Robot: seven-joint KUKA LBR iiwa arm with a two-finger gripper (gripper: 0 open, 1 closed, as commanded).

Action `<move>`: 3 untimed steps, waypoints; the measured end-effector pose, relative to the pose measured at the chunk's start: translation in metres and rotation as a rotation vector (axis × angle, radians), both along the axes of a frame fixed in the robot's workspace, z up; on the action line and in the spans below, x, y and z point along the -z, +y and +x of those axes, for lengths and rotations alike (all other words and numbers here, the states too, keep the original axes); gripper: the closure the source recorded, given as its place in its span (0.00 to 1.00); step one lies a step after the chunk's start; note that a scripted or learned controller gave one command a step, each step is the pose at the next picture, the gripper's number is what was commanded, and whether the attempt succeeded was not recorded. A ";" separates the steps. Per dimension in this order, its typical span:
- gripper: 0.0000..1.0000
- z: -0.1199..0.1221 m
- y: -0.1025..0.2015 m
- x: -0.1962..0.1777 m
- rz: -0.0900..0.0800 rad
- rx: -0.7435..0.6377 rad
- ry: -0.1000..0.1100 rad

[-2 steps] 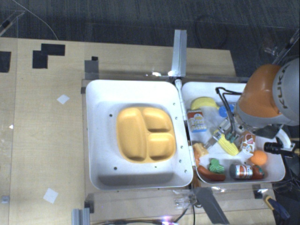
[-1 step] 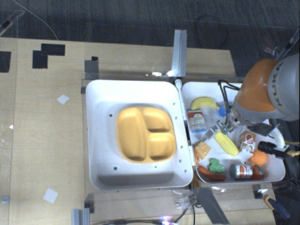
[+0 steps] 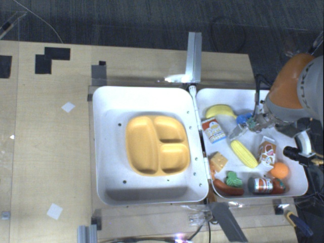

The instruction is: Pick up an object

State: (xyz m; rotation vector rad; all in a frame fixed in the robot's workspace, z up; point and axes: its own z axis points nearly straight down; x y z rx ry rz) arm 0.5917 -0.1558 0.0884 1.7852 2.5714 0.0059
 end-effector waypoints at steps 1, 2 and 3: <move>0.00 0.030 -0.037 -0.090 -0.002 0.003 -0.004; 0.00 0.018 -0.050 -0.038 0.002 0.073 0.008; 0.00 0.049 -0.017 0.001 0.002 -0.056 0.005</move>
